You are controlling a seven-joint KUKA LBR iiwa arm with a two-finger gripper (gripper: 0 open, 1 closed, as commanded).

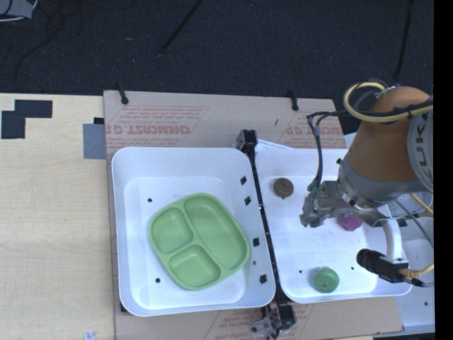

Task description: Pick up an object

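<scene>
In the right bin [297, 261] lie three small objects: a brown round piece [283, 187] near the back left, a green round piece [326, 280] near the front, and a pink-purple piece [349, 223] partly hidden under the arm. My gripper [312, 214] hangs low over the middle of the right bin, just left of the pink piece and below the brown one. Nothing is visible between its fingertips.
The left bin [134, 183] holds a green divided plate [198, 241]. A black divider [258, 218] separates the two bins. Cables and the grey-orange arm [386, 147] cover the right bin's back right side. A black cylinder [379, 264] sticks out at front right.
</scene>
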